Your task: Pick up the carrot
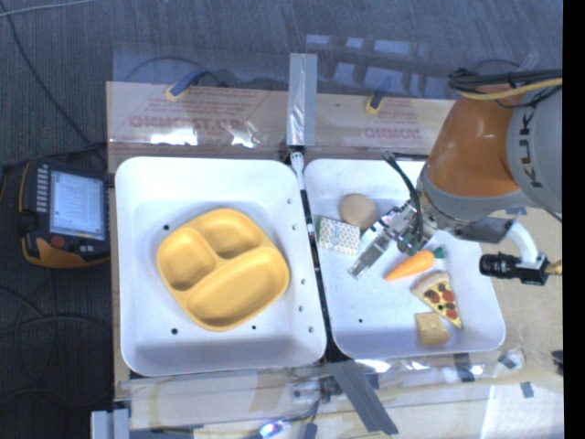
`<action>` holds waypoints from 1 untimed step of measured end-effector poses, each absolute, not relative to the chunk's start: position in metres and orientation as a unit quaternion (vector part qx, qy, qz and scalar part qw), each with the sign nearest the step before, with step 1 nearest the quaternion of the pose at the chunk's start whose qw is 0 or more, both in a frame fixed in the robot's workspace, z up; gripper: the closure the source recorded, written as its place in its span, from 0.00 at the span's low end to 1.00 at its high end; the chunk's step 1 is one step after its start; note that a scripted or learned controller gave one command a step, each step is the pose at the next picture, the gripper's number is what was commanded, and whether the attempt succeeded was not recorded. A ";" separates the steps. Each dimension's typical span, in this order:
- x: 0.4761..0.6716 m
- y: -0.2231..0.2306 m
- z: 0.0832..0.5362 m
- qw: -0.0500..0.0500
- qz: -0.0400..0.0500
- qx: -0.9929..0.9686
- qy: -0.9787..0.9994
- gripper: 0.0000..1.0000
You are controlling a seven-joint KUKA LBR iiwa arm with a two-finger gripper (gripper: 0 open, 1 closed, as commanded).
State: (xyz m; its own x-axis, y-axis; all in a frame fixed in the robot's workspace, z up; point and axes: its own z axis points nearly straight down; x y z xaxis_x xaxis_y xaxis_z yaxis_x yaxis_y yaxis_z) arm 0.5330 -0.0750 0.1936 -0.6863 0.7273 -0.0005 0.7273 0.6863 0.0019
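Carrot (410, 264): lying in the right bin (484, 337), beside the pizza slice (438, 296); untouched
Tool (373, 251): low over that bin, just left of the carrot; finger spread, cannot tell
Left bin (137, 337): yellow divided plate (223, 268)

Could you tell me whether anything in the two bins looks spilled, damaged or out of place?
Nothing stands out: the yellow divided plate sits upright in the left bin; carrot and pizza slice lie intact.
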 end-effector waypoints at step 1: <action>0.503 -0.177 0.157 0.000 -0.001 0.407 0.913 0.00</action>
